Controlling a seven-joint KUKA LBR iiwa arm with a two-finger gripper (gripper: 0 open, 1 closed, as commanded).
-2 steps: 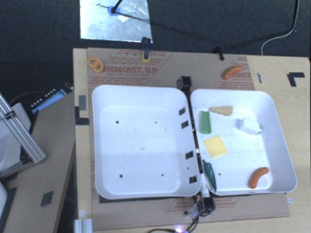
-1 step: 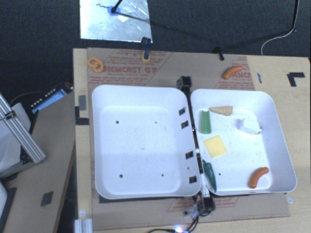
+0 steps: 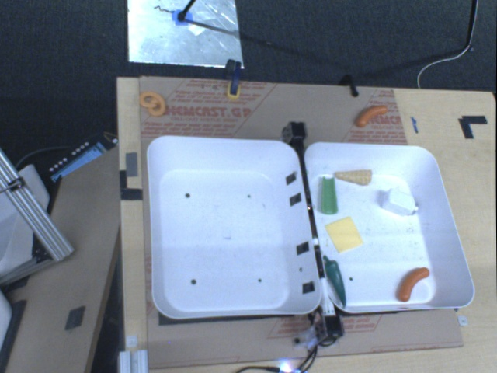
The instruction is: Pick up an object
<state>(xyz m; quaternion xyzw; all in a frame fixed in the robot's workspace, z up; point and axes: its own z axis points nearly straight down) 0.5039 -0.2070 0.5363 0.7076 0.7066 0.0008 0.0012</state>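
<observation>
You had no way to tell the claw's state. Your likeliest target, the green cylinder (image 3: 328,194), stood in the right bin (image 3: 446,208) near its left wall, its long axis running front to back.

Right bin (image 3: 443,200) — block (image 3: 328,195), cone (image 3: 353,177), slab (image 3: 343,234), sausage (image 3: 412,284); left bin (image 3: 167,208) beside it.

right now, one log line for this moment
right bin: green marker, yellow square, sausage | second sausage: on bench | nothing picked up yet
</observation>
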